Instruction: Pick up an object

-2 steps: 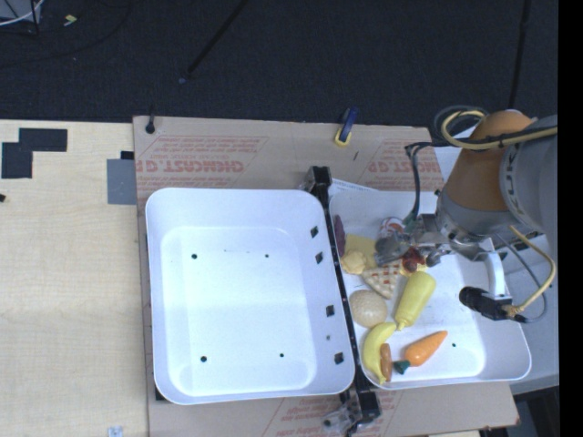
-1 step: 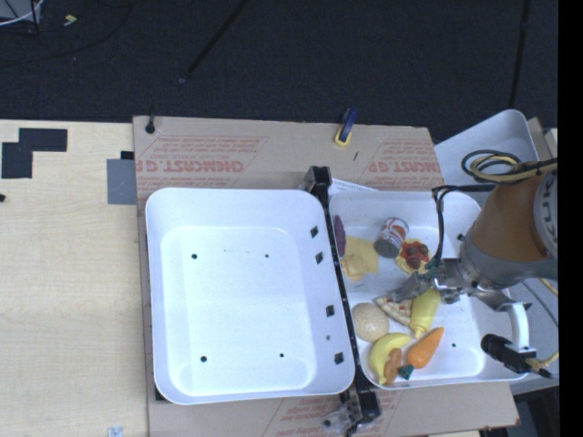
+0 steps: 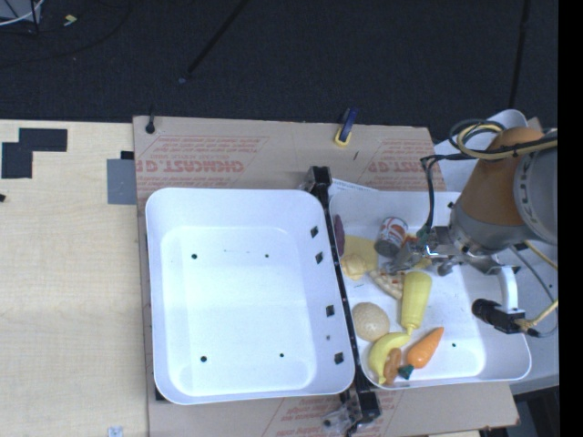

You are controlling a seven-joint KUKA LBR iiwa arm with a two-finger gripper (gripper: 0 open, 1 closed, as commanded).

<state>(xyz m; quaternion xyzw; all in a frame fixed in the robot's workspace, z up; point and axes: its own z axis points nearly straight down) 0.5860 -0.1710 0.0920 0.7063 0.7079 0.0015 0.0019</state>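
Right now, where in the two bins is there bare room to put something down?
The left bin has a bare floor from wall to wall. The right bin is crowded: can, corn, carrot and banana cluster by the end effector.

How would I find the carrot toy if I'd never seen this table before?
Look at the right bin, the one crowded with toy food. Go to its near edge, just below the tall yellow bottle, where the carrot lies slanted beside the yellow banana. It is the bright orange, pointed thing in that pile; its neighbours are yellow or pale.
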